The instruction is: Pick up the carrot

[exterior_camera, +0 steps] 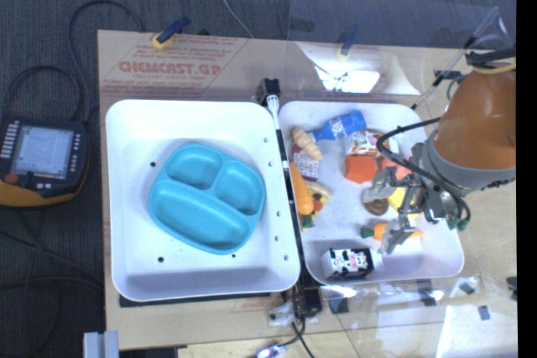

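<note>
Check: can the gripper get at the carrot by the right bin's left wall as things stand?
Probably, but tight: the carrot lies against the right bin's left wall, with small toys beside it, while the gripper sits across the bin.

The worktop (168,67) is a pale brown board with red lettering near its far left edge, standing on dark carpet. Two shallow white bins rest on it side by side, touching: the left bin (126,130) and the right bin (436,264). A blue-and-yellow clip (169,31) sits on the far edge.

A blue divided tray (207,195) lies in the left bin (126,264).
</note>
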